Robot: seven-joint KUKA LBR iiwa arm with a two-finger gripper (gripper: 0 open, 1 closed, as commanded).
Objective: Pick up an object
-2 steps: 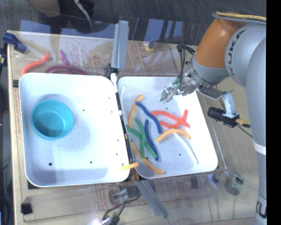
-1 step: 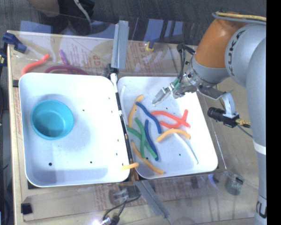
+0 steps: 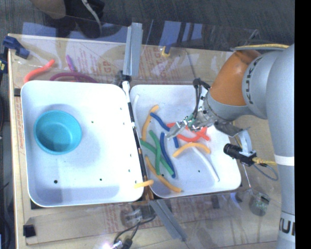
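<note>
White plastic forms the two shallow bins that sit side by side on the surface (image 3: pixel 83 219), whose bare near strip shows printed sheeting under a clear cover. At the near edge of the right bin (image 3: pixel 225 183) an orange strip (image 3: pixel 165 179) lies slantwise, and a short orange piece (image 3: pixel 143 183) rests on the rims where the two bins meet. Just beyond, green strips (image 3: pixel 156 148) cross each other beside a blue strip (image 3: pixel 167 162), and a curved yellow strip (image 3: pixel 192 148) lies to their right. In the left bin (image 3: pixel 67 191) a blue bowl (image 3: pixel 57 132) stands upright toward the left side, well apart from everything else. Farther in, the gripper (image 3: pixel 177 129) reaches down from the right into the middle of the right bin, its tip just over a red strip (image 3: pixel 193 135) and near another blue strip (image 3: pixel 160 121); whether the jaws are open or closed cannot be told, since they blur into the clutter. A further orange strip (image 3: pixel 148 121) curves along the bin's left wall. Behind the gripper rises the grey arm (image 3: pixel 272 87) with its orange band. Beyond the bins, on the far left of the surface, lie a red strip and a purple loop (image 3: pixel 72 77).
</note>
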